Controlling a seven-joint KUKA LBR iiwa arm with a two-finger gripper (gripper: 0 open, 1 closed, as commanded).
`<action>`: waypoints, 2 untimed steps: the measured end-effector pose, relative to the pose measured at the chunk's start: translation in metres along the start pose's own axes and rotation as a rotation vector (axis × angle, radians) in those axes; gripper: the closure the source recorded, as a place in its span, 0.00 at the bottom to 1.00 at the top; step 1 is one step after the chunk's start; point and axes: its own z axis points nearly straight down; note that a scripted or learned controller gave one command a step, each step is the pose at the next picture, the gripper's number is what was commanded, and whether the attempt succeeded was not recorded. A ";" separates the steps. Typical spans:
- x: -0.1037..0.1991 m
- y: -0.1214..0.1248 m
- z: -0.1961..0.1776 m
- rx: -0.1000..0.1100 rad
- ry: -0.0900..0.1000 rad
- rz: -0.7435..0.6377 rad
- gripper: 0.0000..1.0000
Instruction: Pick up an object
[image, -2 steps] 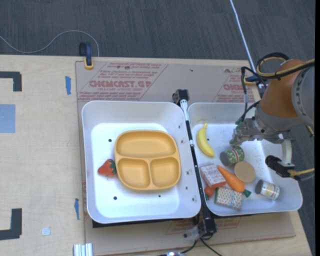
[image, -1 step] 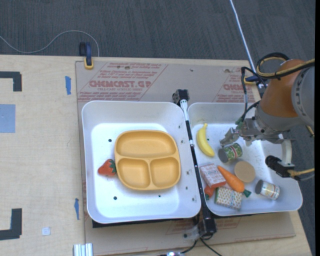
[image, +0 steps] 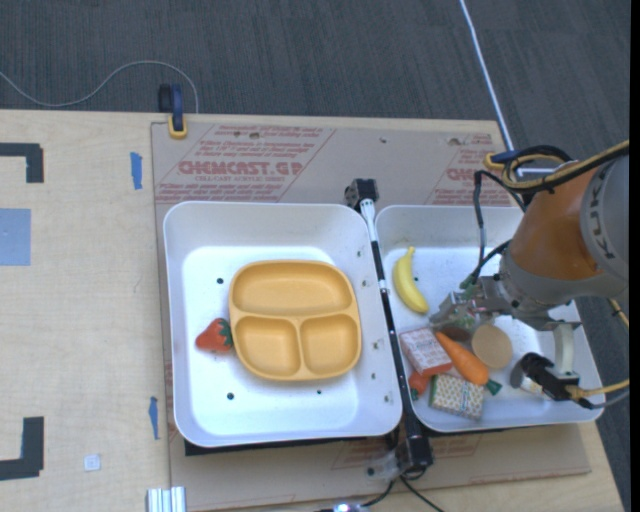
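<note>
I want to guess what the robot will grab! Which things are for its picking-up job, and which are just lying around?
For the job:
gripper, low in the right bin
banana
carrot
small patterned box
round tan disc

Just lying about:
yellow divided plate in the left bin
strawberry beside it
blue clamp

Fixed overhead camera, slanted down on bins (image: 180, 300).

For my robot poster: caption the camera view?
Robot hand reaches among toy food in the right bin.
</note>
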 end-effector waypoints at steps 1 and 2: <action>-0.003 0.001 -0.011 -0.006 -0.006 0.003 1.00; 0.080 -0.056 -0.096 0.016 0.007 -0.002 1.00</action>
